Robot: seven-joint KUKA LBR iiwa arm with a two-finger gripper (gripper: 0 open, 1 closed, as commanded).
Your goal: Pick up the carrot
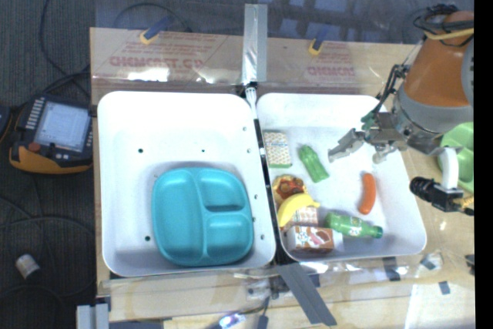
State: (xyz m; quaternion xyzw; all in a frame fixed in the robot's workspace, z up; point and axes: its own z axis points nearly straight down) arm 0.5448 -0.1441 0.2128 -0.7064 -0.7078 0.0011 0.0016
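While apart, carrot (367, 193) near bin wall (416, 204)

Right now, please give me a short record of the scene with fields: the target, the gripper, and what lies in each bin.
target: carrot, lying free on the floor of the right bin
gripper: fingers spread open, holding nothing, up and left of the carrot
right bin, other items: green bottle, banana, green packet, a few small food packs
left bin: teal divided plate

Carrot (367, 193) in right bin (400, 239)
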